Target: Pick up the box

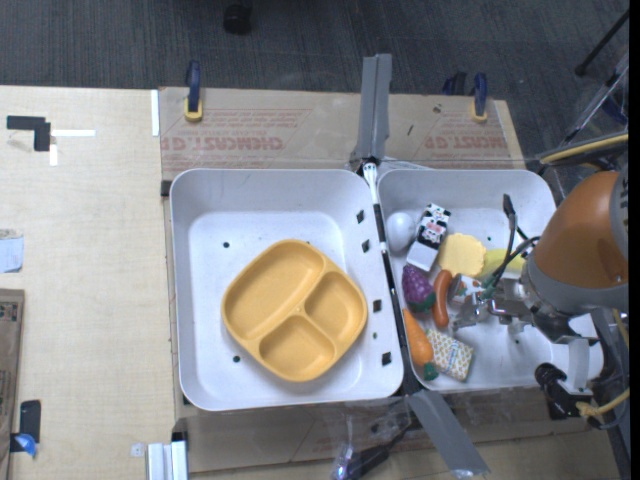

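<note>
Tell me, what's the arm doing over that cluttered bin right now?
Gripper low in right bin, grip unclear. Box upright at the back, untouched. Hot dog and carrot crowd nearby.

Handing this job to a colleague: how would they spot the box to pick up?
Start at the right white bin, where toy food lies piled along its left side. At the pile's top, beside a grey egg-shaped object, stands the small black-and-white cow-patterned box. It is the only black-and-white item there.

The cardboard sheet (300,133) (under the bins) reads "CHEMCAST GP", upside down, in red.
</note>
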